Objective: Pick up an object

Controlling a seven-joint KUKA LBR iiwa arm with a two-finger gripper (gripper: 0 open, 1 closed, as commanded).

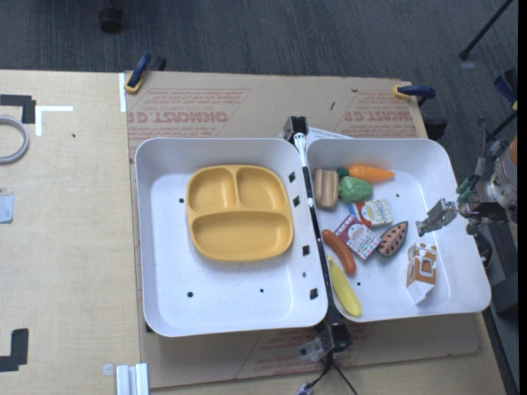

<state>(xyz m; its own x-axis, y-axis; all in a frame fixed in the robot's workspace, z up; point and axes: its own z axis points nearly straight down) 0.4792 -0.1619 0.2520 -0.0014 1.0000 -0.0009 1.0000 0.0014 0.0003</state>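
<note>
The right bin (461, 299) holds several toy foods: an orange carrot (370, 172), a green vegetable (356, 188), a tan bread piece (326, 188), a red sausage (338, 250), a yellow banana (346, 288), two small printed cartons (360, 239), a brown slice (392, 239) and a white-and-orange carton (422, 271). My gripper (434, 218) reaches in from the right edge, over the bin's right side. It is just above the white-and-orange carton and to the right of the brown slice. I see nothing held in it.
The left bin (156, 245) holds a yellow divided plate (240, 212). Both bins rest on a cardboard sheet (189, 109) clamped to the bench. Black clips (296, 127) join the bins along the shared wall.
</note>
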